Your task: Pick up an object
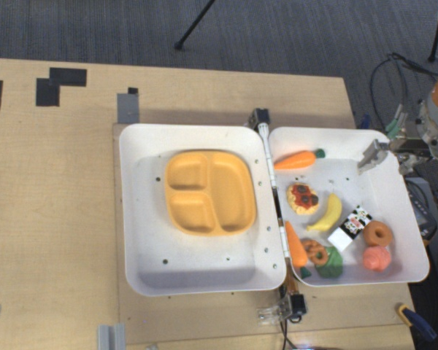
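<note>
The right bin holds several toy foods. A carrot lies at its far left, with a small pizza and a banana below it. A brown donut and a pink ball sit near the front right corner. A second carrot, a pretzel-like piece and a green item crowd the front left corner. A black-and-white block and a white cube lie mid-bin. My gripper hangs over the bin's far right part, above bare floor, holding nothing I can see.
The left bin carries a yellow divided plate. A metal bar runs between the bins. Cables trail behind the right bin, and the arm comes in over the right rim.
</note>
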Controlling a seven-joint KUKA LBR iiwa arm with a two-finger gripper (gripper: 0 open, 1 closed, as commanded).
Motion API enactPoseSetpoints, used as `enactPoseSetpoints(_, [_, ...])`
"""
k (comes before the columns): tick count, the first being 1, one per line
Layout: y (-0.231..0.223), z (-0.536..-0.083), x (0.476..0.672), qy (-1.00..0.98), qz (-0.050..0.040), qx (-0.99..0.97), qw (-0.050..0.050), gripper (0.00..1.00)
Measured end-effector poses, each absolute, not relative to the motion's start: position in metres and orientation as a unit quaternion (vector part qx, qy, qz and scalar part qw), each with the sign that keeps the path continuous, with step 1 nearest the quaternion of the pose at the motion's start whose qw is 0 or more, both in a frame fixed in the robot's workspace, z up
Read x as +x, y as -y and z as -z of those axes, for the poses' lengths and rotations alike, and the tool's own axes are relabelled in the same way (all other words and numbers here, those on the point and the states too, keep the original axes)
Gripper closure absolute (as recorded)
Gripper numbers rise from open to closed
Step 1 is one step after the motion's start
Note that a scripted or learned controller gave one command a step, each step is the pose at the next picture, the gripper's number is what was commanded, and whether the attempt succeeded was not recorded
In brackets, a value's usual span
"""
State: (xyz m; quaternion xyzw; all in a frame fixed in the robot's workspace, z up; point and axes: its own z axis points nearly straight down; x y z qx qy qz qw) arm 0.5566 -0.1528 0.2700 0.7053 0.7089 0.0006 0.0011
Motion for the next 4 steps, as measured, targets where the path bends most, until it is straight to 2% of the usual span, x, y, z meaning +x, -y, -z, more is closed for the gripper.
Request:
enactPoseSetpoints(1, [0.159,-0.093,0.554,-0.732,-0.0012,0.682,0.002,0.00])
enactPoseSetpoints(2, [0.202,-0.090,0.572,-0.846,-0.0033,0.534,0.005,0.00])
enactPoseSetpoints(3, [0.170,-0.091,0.572,-0.866,-0.0011,0.499,0.009,0.00])
enactPoseSetpoints(4, [0.156,-0.091,0.593,-0.969,0.0007,0.246,0.011,0.00])
